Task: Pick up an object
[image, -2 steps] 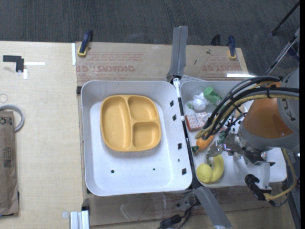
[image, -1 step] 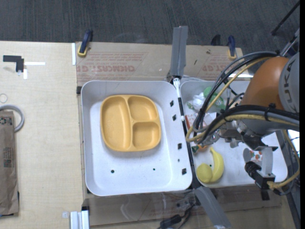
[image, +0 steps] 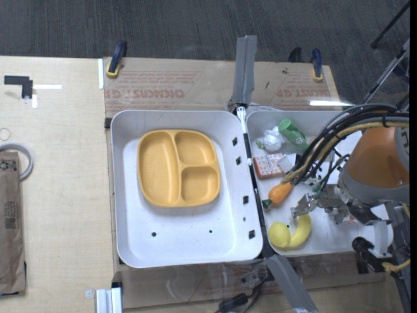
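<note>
The tool hangs low in the right bin, its tip right at the upper end of the banana; how wide it stands, I cannot tell. The banana curves just below it, touching a lemon on its left. Just left and above sits a small carrot, then a red-and-white packet, with a green-and-white toy farther up. Over in the left bin, a yellow divided plate lies well apart.

Bench w/ two white bins (cardboard under, prob.).
</note>
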`<state>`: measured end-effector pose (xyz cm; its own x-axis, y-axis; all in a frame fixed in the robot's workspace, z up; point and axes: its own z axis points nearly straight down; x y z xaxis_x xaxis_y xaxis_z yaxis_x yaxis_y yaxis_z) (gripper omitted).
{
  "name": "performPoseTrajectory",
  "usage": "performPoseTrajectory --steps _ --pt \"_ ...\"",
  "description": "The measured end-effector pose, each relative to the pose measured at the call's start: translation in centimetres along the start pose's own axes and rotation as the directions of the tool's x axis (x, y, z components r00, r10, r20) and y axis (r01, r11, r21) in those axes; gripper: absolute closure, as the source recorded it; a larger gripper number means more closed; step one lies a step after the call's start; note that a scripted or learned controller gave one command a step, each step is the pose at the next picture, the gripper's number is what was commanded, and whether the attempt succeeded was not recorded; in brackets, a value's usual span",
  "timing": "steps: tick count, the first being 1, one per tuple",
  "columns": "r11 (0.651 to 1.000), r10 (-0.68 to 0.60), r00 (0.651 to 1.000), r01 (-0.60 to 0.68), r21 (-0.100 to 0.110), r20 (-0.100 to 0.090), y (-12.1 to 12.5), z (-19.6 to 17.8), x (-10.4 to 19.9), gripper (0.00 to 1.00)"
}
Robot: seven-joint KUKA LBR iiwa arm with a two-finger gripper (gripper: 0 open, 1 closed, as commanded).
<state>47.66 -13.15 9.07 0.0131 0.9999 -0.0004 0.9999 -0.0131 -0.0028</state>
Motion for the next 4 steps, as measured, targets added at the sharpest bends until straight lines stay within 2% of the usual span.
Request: performPoseTrajectory --steps 1,2,3,4 --pt "1.000 0.003 1.000 -0.003 0.003 0.000 -0.1 -0.8 -0.1 1.00" --pt "0.995 -0.105 0.995 0.105 0.000 0.002 5.0 -10.0 8.2 1.00" --pt "0.993 -0.118 0.993 0.118 -0.001 0.003 11.9 -9.5 -1.0 1.00" --pt "0.848 -0.530 0.848 0.530 -0.003 0.005 15.4 -11.0 -5.5 1.00"
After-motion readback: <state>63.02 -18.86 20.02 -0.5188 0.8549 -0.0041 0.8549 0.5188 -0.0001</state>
